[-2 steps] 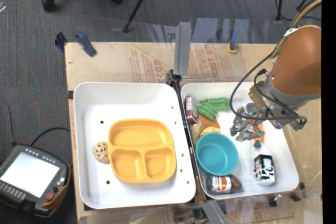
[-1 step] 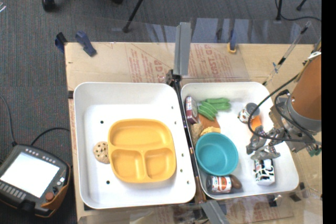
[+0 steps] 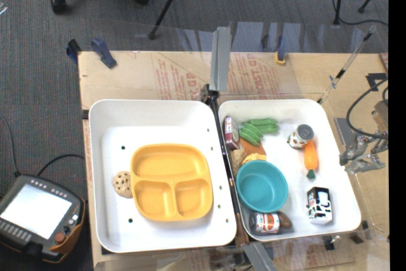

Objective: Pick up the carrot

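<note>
The carrot (image 3: 310, 157) is a short orange piece lying in the right bin (image 3: 338, 136), near its right wall, with its long axis running front to back. A small round grey-topped toy (image 3: 301, 136) touches its far end. A black-and-white carton (image 3: 319, 205) stands a little in front of it. Nothing covers the carrot.
Also in the right bin are a teal bowl (image 3: 262, 185), green pea pods (image 3: 259, 129), a can (image 3: 231, 132) by the left wall and another can (image 3: 266, 222) at the front. The left bin (image 3: 104, 136) holds a yellow divided plate (image 3: 171, 181) and a cookie (image 3: 122, 183).
</note>
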Controlling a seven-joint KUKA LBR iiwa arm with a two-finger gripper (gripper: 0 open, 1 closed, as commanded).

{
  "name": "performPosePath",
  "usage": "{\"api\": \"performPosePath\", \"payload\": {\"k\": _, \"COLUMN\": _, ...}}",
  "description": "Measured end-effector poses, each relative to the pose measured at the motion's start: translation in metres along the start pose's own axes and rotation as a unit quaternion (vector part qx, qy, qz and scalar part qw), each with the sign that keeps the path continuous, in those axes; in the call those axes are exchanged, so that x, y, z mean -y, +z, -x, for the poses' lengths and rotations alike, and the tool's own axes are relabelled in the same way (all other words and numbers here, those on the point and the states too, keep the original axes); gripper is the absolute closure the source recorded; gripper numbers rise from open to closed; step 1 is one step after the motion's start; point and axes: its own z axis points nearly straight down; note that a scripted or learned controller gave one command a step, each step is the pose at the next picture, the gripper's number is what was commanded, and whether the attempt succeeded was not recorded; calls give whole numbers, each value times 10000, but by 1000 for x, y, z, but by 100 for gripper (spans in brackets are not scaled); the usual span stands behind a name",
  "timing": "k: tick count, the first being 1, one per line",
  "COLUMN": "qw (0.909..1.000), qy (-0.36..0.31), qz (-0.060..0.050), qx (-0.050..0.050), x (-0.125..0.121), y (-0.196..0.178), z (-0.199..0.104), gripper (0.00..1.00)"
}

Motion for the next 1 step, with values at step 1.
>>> {"api": "performPosePath", "payload": {"k": 1, "qw": 9920, "qy": 1260, "qz": 29, "qx": -30, "x": -38, "y": 5, "z": 44, "gripper": 100}}
